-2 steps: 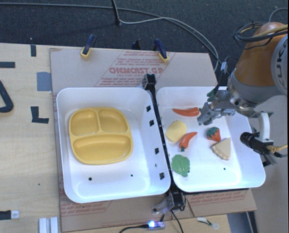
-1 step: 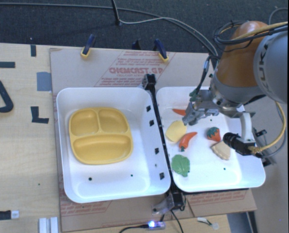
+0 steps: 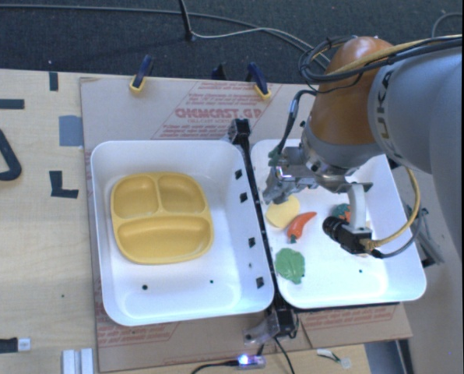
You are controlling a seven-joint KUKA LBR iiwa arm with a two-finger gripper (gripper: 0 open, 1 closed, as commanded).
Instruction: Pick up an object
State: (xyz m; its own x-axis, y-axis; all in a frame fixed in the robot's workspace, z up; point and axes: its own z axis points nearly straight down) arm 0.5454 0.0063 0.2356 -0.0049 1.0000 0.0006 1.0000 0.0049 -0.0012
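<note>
The hand (image 3: 288,184) is lowered into the right bin (image 3: 388,283), just above a pale yellow object (image 3: 283,212); its opening cannot be told. An orange pepper (image 3: 301,224) and green item (image 3: 290,266) are seen nearby.

2 white bins: left bin (image 3: 107,232), right bin (image 3: 395,275). 1 yellow tray (image 3: 162,216), 3 compartments, in the left bin. Right bin: 1 pale yellow piece (image 3: 284,211), 1 red-orange pepper (image 3: 300,224), 1 green leafy item (image 3: 290,266), 1 small teal item (image 3: 341,209), partly hidden. 2 blue-yellow clamps (image 3: 141,75) on the cardboard's far edge. 1 arm (image 3: 403,107).
</note>
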